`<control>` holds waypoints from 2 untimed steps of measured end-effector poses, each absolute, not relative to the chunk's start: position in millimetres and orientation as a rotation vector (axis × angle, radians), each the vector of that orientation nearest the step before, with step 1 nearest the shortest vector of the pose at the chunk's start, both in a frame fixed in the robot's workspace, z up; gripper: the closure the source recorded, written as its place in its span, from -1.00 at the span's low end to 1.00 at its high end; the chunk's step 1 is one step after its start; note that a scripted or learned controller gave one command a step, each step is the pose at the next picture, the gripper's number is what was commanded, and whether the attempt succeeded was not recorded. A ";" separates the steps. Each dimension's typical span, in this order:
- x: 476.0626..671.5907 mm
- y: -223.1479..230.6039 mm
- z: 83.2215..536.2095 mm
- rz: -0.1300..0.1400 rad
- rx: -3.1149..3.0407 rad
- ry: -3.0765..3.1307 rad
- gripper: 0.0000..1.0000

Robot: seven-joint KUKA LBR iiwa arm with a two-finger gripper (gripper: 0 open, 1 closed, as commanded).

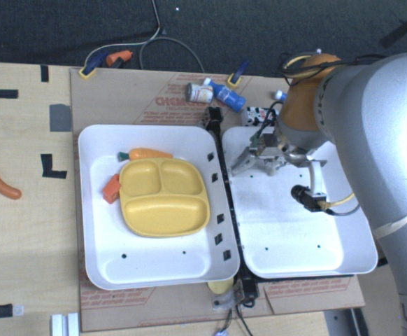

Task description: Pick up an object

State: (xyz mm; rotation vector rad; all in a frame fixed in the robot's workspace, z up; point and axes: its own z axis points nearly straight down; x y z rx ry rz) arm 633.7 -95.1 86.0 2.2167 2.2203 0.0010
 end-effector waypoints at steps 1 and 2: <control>670.1 -105.6 85.2 0.003 2.216 2.223 -1.00; 669.3 -105.8 95.8 0.000 2.214 2.222 1.00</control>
